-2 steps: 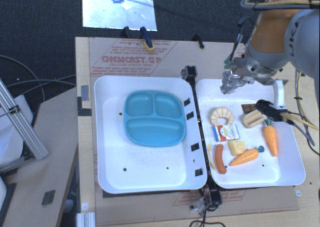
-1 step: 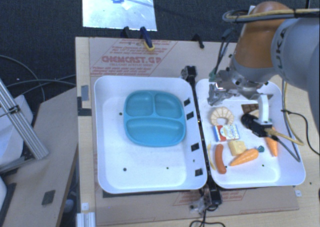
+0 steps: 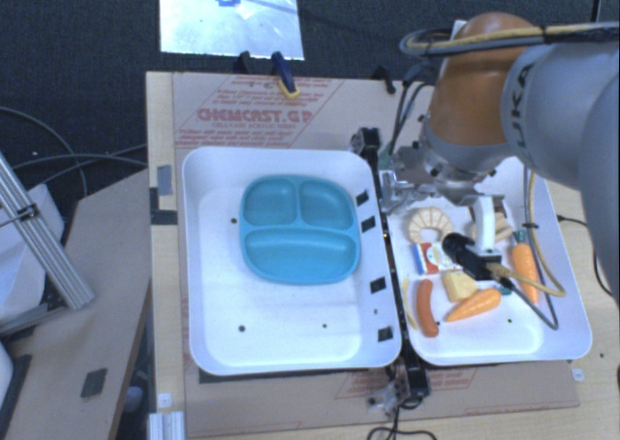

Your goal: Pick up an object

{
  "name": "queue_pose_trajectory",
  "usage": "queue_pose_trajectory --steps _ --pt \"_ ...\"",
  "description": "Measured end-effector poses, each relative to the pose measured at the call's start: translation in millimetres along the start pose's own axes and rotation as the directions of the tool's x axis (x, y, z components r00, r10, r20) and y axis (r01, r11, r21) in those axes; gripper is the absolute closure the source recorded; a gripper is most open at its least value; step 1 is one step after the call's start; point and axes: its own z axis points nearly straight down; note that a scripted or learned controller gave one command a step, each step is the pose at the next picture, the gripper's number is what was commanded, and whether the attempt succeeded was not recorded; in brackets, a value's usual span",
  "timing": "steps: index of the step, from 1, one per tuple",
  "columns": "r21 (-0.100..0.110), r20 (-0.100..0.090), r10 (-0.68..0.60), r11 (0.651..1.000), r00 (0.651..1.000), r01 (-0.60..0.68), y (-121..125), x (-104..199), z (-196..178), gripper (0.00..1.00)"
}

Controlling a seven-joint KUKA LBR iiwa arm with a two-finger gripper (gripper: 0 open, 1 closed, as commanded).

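The arm (image 3: 513,89) is bent down over the right bin (image 3: 562,331). Two carrots (image 3: 474,305) and one sausage (image 3: 424,306) are seen there. One blue plate (image 3: 298,231) is seen in the left bin (image 3: 213,264).

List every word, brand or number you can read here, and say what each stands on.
"CHEMCAST GP" in red print, on the brown cardboard sheet under the two white bins.
"KUKA", partly seen, on the grey arm.
Smaller red print under CHEMCAST and on the sheet's front edge: too blurred to read.

Even, bright overhead light, soft shadows, mild blur (glare on the foil sheet (image 3: 231,0)).
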Motion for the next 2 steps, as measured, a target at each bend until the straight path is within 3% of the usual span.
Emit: queue_pose_trajectory --steps 1,2 --pt "-0.001 0.0 0.0 1.0 1.0 0.0 -19 47 -10 1.0" --pt "-0.001 0.002 0.008 1.0 1.0 -0.008 -28 42 3 1.0"
